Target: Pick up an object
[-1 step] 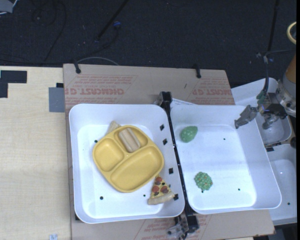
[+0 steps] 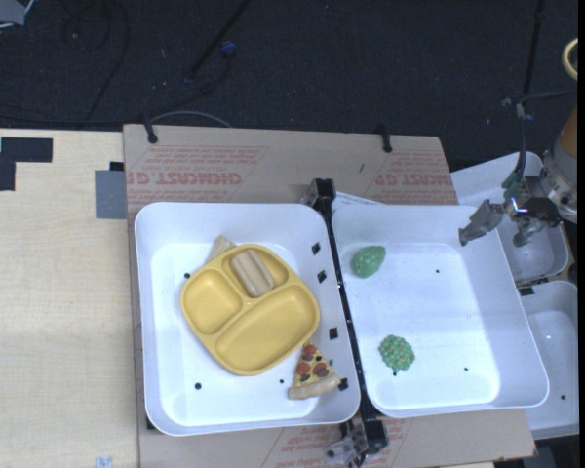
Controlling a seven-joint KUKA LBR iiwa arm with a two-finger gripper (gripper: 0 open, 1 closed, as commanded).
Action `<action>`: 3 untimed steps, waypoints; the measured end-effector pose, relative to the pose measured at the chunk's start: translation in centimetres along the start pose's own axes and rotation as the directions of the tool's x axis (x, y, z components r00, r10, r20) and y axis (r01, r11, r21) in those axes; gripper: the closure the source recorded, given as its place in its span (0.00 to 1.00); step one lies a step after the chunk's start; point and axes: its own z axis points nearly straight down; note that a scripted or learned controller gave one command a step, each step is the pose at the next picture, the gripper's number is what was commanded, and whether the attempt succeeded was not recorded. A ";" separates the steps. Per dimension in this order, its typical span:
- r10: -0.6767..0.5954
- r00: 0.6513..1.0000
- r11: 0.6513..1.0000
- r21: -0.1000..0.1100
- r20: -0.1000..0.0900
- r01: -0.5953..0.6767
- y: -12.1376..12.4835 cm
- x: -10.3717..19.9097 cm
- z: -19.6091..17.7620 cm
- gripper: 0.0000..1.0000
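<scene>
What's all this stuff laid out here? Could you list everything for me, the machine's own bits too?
Shallow white plastic bins: 2, white, side by side on the bench; left bin, right bin.
Yellow divided plastic plate: 1, yellow, middle of the left bin.
Tan toy hot dog: 1, tan, in the plate's upper compartment.
Toy pizza slice: 1, tan crust with red topping, left bin, lower right, beside the plate.
Green bumpy toy vegetables: 2, green, right bin; one upper left, one lower middle.
Brown cardboard sheet: 1, brown with red print, under both bins.
Robot's hand: 1, grey metal, over the right bin's upper right corner, holding nothing visible.
</scene>
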 end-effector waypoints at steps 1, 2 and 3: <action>0.001 1.000 1.000 0.006 -0.002 -0.001 -1.0 -0.1 5.0 0.00; 0.000 1.000 1.000 0.006 -0.003 0.000 -1.3 0.3 9.4 0.00; 0.001 1.000 1.000 0.005 -0.002 -0.001 -1.0 0.2 13.9 0.00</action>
